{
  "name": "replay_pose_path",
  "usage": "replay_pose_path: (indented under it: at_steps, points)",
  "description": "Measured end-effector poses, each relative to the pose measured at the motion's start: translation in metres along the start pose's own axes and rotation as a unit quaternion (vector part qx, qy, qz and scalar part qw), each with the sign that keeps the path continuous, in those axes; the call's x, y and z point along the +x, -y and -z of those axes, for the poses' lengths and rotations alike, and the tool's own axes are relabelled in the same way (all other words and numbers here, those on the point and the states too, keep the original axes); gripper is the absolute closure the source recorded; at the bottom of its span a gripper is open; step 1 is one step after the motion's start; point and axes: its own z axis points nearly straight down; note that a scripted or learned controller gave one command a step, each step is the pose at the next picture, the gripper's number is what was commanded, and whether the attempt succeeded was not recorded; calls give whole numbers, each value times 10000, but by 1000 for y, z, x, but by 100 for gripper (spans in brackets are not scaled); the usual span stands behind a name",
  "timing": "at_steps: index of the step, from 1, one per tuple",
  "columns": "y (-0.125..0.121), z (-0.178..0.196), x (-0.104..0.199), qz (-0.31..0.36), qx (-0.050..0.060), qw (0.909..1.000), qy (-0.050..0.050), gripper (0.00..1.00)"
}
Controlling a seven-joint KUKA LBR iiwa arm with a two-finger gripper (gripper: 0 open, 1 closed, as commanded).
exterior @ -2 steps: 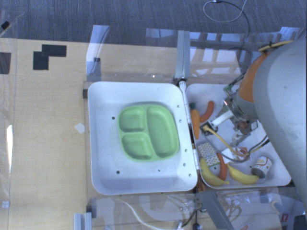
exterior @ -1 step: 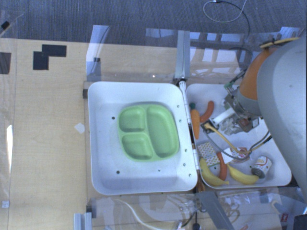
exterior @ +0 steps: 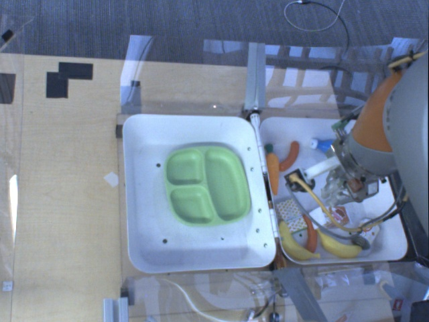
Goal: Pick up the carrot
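The carrot (exterior: 273,172) is a short orange root with a green tip. It lies lengthwise against the left wall of the right bin (exterior: 399,245). My gripper (exterior: 337,189) hangs over the middle of that bin, to the right of the carrot and apart from it. The grey arm with its orange band (exterior: 373,123) comes in from the right above it. Nothing orange shows at the gripper.
The right bin also holds a red sausage (exterior: 289,155), two bananas (exterior: 335,245), a second sausage (exterior: 310,233), a checkered packet (exterior: 289,210) and a blue-capped tube (exterior: 322,143). A green divided plate (exterior: 206,184) sits in the left bin (exterior: 141,180).
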Motion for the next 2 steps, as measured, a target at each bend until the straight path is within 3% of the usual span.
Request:
replay_pose_path:
  at_steps: [1, 2]
  points:
    - [10, 23, -7, -472, -3, 9989, 3, 100]
    - [10, 33, -5, -419, -5, 9991, -4, 100]
